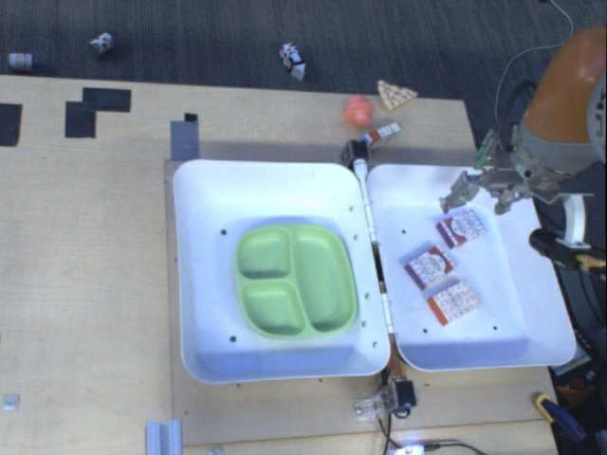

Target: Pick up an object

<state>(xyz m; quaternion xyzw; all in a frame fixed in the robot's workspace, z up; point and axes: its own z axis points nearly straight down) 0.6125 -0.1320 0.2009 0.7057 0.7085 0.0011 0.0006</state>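
Note:
Three small red-and-white packets lie in the right bin (531, 339): one upper (462, 227), one middle (429, 266), one lower (453, 302). My gripper (482, 192) hovers over the bin's upper part, just above the upper packet. Its two grey fingers are spread apart and hold nothing. The orange-banded arm comes in from the right edge.
The left bin (204, 254) holds a green divided plate (296, 280). On the bench beyond the bins lie an orange ball (358, 110), a pizza-slice toy (396, 94) and a small red-capped tube (382, 135). Small bits of clutter lie on the dark floor.

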